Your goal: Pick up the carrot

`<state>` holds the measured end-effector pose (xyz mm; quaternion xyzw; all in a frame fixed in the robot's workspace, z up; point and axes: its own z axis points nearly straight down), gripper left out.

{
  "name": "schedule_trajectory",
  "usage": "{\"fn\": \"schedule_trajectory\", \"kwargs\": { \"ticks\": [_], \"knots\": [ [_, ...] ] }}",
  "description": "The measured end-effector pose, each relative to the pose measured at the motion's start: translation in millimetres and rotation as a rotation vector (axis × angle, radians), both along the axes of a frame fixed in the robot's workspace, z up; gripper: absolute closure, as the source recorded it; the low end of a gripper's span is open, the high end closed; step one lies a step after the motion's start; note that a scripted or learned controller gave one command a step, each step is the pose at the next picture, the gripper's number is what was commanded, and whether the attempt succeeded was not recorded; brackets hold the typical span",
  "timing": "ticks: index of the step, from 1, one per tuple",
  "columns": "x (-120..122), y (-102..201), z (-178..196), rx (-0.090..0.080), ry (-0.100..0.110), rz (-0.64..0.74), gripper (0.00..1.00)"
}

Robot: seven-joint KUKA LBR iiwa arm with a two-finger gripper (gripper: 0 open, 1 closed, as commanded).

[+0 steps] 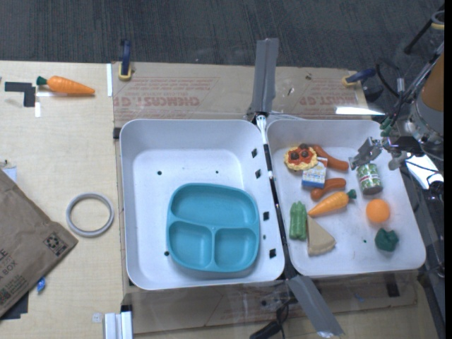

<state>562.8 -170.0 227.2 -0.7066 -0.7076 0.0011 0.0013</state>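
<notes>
**Carrot waits in the right bin while the gripper hangs at its far edge**

From where I stand, the carrot (330,203) lies in the right bin (417,256), a little left of the bin's middle, slanted with its green top toward the upper right. It is crowded. A sausage (329,187) sits just above it, a green pickle-like piece (298,221) just to its left, and a tan wedge of bread (320,239) at its lower tip, touching or nearly so. I take this for a mixed jumble of toy food, with no order to it, which leaves little room around the carrot.

The gripper (370,151) hovers over the upper right part of that bin, above a small can (369,179) and well apart from the carrot. It carries nothing. Whether it is spread or closed I cannot tell from this slant, as the metal parts blur together.

An orange ball (378,211) and a dark green lump (386,240) lie in the lower right of the bin, and a small pizza (301,157) and a blue-and-white block (313,176) in its upper left. The left bin (141,189) holds a teal divided plate (213,227).

A second carrot (67,86) rests out on the bench in the upper left of the frame, far from the arm's side. I judge the one in the bin to be the intended target, and the grasp not yet begun.
</notes>
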Motion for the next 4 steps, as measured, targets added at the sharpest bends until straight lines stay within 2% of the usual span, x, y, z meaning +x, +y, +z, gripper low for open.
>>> {"fn": "schedule_trajectory", "kwargs": {
  "ticks": [1, 2, 3, 4],
  "knots": [
    [-12.4, 13.1, -80.7, 0.0, -0.001, 0.08, 0.0],
    [-24.3, 9.5, -127.7, 0.0, -0.018, 0.108, 0.0],
    [-17.7, 19.6, -135.4, -0.001, -0.004, 0.033, 0.0],
    [-17.8, 18.6, -126.7, -0.001, -0.004, 0.029, 1.0]
  ]
}}
